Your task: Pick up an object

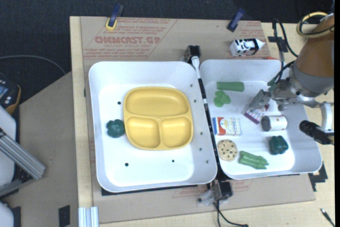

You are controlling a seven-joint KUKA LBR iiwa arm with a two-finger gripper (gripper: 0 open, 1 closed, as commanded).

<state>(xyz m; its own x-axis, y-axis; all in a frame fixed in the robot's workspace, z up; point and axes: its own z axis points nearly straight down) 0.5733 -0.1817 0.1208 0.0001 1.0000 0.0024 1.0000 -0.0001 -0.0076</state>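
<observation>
My gripper (265,103) hangs over the middle of the right bin (303,165), with the grey arm and its orange band coming in from the right. Just under its tip lies a purple packet (254,114), partly covered by the gripper. A white cylinder (273,123) lies right below the gripper. Around it lie a green block (230,85), a light green vegetable (221,98), a red, white and blue carton (227,126), a cookie (227,150), a green pod (252,159) and a dark green lump (278,144).
The left bin (101,82) holds a yellow divided plate (158,117) and a dark green broccoli piece (115,128). A black-and-white toy (246,47) sits on the bench behind the right bin. Clamps and cables run along the bench edges.
</observation>
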